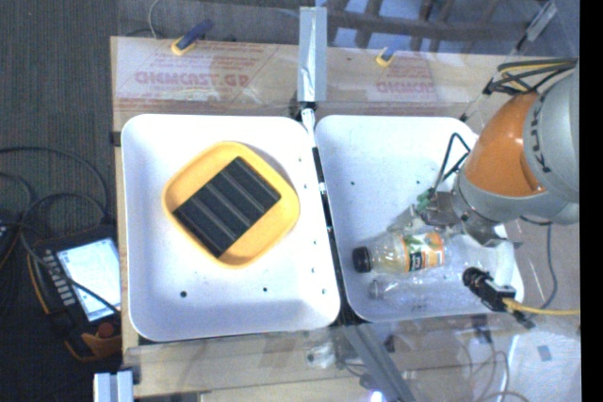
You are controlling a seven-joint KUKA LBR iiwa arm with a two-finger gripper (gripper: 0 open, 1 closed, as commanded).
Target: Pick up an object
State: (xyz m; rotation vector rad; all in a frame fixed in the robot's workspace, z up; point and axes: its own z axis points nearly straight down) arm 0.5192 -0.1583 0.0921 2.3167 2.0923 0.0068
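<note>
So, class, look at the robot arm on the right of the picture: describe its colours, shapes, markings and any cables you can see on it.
The arm is bulky and rounded, with a smooth grey shell and a glossy orange band above the wrist. Dark lettering runs down the grey shell near the picture's edge, cut off. Thin black cables loop beside the orange band, and yellow and black cables cross above it. The wrist below is grey metal.
</note>
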